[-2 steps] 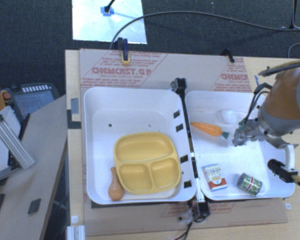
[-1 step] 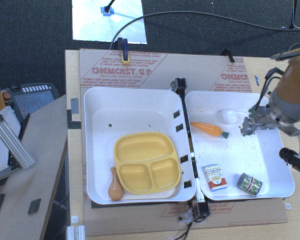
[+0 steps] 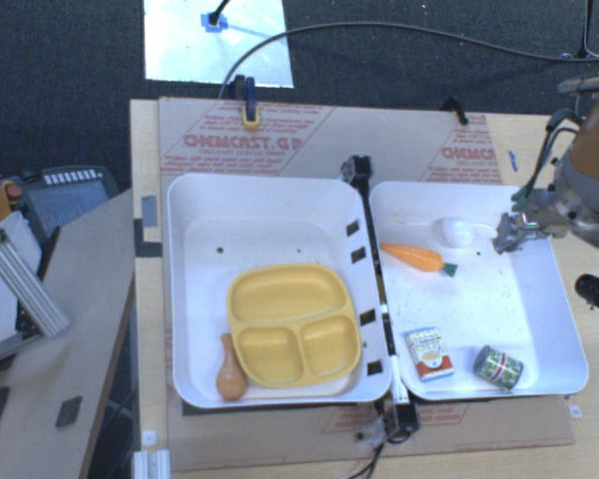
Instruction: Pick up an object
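I can't tell the tool's (image 3: 506,236) opening; nothing visibly held. White egg (image 3: 456,233) just left: I'd centre over it, descend straight.

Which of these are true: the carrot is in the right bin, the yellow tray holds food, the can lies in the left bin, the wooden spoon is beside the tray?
1. The carrot is in the right bin. True.
2. The yellow tray holds food. False: its compartments are bare.
3. The can lies in the left bin. False: it lies in the right bin, near the small carton.
4. The wooden spoon is beside the tray. True, at its left edge.
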Robot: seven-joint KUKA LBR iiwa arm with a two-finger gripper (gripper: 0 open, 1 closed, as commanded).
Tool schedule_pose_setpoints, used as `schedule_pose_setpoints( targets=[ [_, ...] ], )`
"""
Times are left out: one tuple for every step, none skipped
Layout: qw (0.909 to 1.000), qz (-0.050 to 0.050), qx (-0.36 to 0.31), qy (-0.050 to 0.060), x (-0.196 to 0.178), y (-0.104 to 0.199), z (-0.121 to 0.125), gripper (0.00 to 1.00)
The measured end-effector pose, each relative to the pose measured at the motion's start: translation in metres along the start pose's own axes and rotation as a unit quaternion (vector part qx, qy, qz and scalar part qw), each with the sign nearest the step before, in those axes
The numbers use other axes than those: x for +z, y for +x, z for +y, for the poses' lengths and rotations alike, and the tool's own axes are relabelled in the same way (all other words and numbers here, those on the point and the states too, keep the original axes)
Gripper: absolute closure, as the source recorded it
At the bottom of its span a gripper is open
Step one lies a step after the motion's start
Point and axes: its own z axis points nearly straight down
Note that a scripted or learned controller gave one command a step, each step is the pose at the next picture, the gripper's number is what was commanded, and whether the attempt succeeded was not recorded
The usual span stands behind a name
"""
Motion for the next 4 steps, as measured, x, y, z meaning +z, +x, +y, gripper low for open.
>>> schedule_pose_setpoints(
  targets=[
    [1.0000,0.000,0.000,-0.001,-0.062,-0.004,-0.004,1.00],
    [1.0000,0.001,-0.002,0.002,-0.047,0.038,-0.008,1.00],
    [1.0000,0.002,-0.002,0.003,-0.030,0.095,-0.020,1.00],
    [1.0000,0.002,-0.003,0.003,-0.031,0.153,-0.027,1.00]
  ],
)
